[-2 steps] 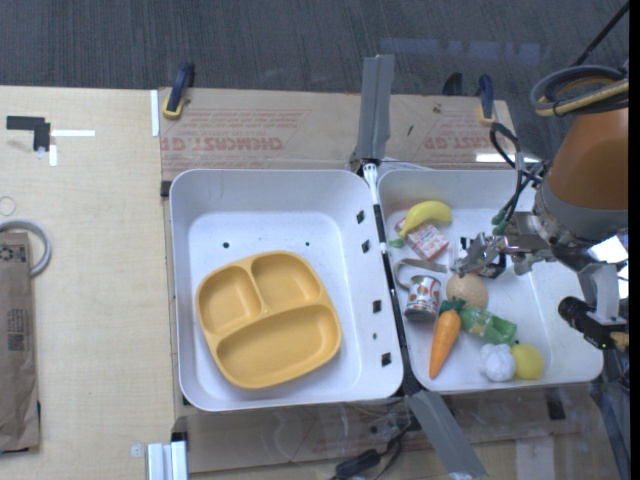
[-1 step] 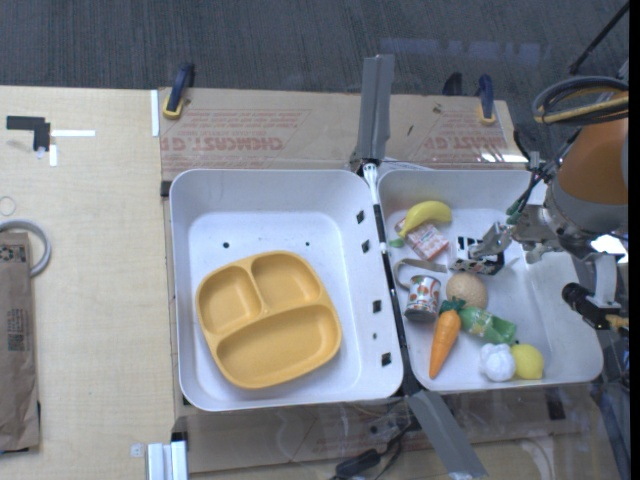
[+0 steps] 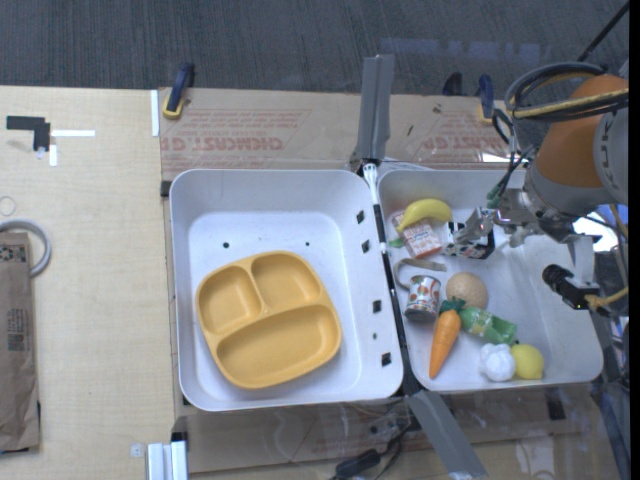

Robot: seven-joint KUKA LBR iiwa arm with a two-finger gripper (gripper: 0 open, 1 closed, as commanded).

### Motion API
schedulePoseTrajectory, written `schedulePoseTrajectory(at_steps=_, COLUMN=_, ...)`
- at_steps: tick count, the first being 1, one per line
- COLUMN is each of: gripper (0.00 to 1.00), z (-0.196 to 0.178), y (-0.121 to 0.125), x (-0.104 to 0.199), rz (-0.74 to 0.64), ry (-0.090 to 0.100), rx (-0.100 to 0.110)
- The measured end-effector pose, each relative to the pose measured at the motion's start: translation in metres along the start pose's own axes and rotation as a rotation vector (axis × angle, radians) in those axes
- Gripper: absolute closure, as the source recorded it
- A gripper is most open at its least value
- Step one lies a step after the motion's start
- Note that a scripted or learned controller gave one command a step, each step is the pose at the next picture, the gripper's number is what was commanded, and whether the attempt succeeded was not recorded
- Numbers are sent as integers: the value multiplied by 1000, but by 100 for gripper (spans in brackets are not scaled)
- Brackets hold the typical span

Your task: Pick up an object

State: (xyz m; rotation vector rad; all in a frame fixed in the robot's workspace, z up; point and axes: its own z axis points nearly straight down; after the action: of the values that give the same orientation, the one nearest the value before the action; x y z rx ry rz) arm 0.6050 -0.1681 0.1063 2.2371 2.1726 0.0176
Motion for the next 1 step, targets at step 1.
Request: schedulePoseTrajectory(at_steps=1, gripper=0, z=0, y=22, x=37, rz=32, ry=-1, rx=-3)
